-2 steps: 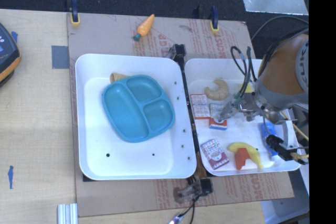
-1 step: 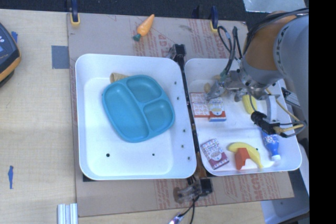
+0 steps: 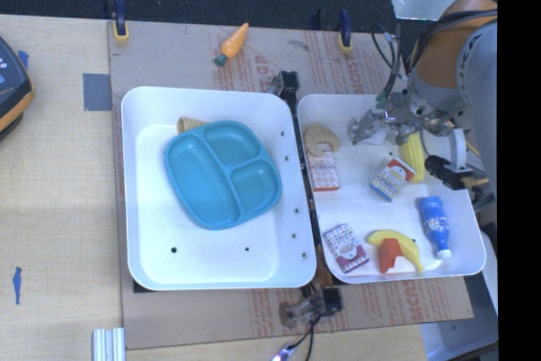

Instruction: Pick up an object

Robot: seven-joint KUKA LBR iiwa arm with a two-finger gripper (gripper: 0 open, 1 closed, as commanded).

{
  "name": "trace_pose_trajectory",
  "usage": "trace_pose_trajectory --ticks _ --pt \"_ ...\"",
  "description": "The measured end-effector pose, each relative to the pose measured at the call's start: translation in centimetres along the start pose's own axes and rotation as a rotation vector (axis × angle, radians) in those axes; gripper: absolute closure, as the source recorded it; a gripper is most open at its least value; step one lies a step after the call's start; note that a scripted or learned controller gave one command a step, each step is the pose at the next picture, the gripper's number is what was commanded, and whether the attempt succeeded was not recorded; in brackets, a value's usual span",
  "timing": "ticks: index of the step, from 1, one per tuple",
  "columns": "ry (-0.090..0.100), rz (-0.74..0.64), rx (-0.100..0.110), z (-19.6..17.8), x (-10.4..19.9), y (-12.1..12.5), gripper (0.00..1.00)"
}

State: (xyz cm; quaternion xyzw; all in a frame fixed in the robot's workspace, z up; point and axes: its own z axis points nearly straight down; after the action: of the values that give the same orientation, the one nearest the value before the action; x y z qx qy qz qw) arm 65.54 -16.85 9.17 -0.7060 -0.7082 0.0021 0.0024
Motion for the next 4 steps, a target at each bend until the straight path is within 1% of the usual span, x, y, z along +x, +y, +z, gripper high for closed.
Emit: trace_pose_trajectory --ticks 1,2,3,4 --pt "0.024 -0.008 0.0 -1.5 -3.1 -0.1 0.0" --pt "0.022 -0.014 -0.01 -0.3 -2.9 -6.1 0.0" --pt "0.008 -0.012 -0.008 -1.2 -3.6 -6.3 1.0" --pt "0.004 -0.001 0.016 0.2 -4.4 -0.3 1.0"
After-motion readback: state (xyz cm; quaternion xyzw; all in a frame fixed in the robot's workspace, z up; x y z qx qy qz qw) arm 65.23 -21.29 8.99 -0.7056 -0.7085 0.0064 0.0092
